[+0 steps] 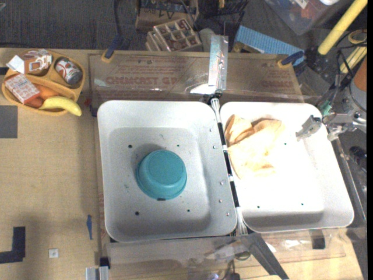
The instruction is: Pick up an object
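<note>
The table carries two shallow white bins side by side. The left bin holds one item: a teal bowl, turned upside down and sitting near the middle of the bin floor, apart from all four walls. The right bin holds a pale tan, crumpled cloth-like object in its upper left area, lying against the wall shared with the left bin; its exact nature cannot be told. The arm enters at the right edge of the view, and its jaws stand above the upper right part of the right bin, well apart from the tan object and far from the bowl. Nothing lies between the jaws; whether they are wide or narrow cannot be told at this size. At the upper left corner of the table sits a yellow tray with a banana and small packaged goods.
</note>
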You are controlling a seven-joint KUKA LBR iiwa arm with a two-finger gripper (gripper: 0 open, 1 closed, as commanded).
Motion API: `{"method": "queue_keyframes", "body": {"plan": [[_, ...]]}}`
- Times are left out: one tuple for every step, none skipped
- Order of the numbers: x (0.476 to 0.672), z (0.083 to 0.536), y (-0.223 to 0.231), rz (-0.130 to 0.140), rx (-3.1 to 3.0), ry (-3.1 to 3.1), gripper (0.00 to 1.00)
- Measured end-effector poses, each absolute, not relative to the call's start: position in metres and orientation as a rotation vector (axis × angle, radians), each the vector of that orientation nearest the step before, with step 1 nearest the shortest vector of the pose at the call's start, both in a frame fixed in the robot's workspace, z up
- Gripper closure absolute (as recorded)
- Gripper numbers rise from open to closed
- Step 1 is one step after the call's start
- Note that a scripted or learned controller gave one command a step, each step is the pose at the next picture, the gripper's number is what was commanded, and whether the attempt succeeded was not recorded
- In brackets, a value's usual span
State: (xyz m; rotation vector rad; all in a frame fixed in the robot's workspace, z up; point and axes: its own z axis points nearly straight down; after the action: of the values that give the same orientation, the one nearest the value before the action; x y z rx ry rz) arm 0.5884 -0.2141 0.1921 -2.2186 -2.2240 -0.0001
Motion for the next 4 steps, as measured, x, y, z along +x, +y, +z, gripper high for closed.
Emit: {"method": "queue_keyframes", "body": {"plan": [[0.579, 0.095, -0.133, -0.001, -2.101, -2.337, 0.00], [0.627, 0.093, -0.173, -0.001, -2.025, -2.407, 0.00], [0.628, 0.090, -0.148, -0.005, -1.685, -2.662, 0.00], [0.603, 0.090, -0.121, -0.007, -1.652, -2.684, 0.00]]}}
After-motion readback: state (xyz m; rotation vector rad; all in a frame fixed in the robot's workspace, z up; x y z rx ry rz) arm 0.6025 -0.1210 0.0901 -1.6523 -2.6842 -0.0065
